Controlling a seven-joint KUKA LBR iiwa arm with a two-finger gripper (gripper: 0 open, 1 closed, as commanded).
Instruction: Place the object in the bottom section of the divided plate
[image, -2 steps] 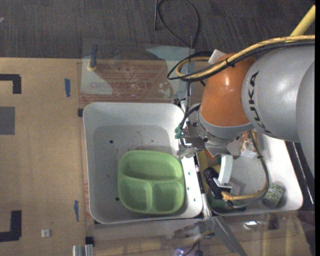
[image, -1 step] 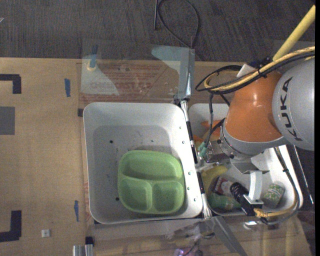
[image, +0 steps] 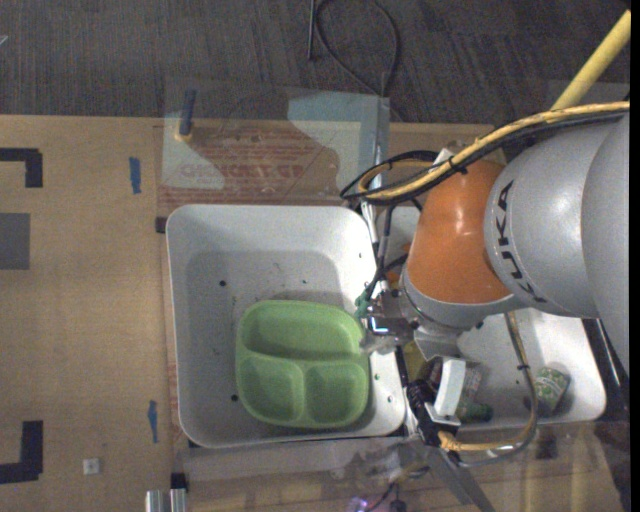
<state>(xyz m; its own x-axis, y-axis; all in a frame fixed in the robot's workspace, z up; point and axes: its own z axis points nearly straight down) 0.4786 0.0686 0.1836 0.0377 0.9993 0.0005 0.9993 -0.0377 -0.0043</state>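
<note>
A light green divided plate (image: 300, 332) lies in the lower right of the left bin (image: 200, 250). It has one wide section on its far side and two smaller sections on its near side, and nothing lies in any of them. My gripper (image: 377, 322) hangs under the orange wrist at the plate's right rim, over the wall between the two bins. The wrist hides most of it, and I see no object in it. A small green-and-white object (image: 551, 385) lies in the right bin (image: 585, 345). A white-and-green packet (image: 460, 390) sits beneath the arm.
The grey arm and its orange band (image: 455, 245) cover most of the right bin. Cables (image: 500, 435) loop below the wrist. A clear sheet over a brown board (image: 270, 150) lies behind the left bin. Blue tape marks (image: 135, 175) dot the bench.
</note>
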